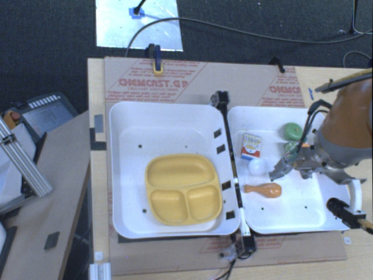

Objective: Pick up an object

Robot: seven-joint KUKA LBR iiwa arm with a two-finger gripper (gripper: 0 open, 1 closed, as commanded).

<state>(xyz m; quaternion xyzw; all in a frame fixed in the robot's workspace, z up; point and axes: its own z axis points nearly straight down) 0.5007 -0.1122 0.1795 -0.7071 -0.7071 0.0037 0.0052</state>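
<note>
Nearest the camera, at the lower middle of the frame, a yellow divided plate [183,196] is lying flat in the left bin [125,156], its one long compartment toward the top and two smaller ones toward the bottom. A black divider strip [230,168] is running down between that bin and the right bin [291,217].

In the right bin, an orange drumstick-shaped toy [265,189] is lying on its side in the middle, narrow end pointing left. Just above it a small white ball [257,167] is sitting, and above that a small white carton [251,145] with red and blue print is standing near the bin's upper left. A green round object [293,131] is resting toward the upper right of this bin, partly behind the arm's cables.

The arm is reaching in from the right edge, its orange band [349,115] showing at the upper right. The gripper [281,168] is hovering low over the right bin, just right of the white ball and above the drumstick's thick end. Whether its fingers are apart or together cannot be told from this angle, and nothing is visibly between them.

A brown cardboard sheet [175,80] with red lettering is lying under both bins.
</note>
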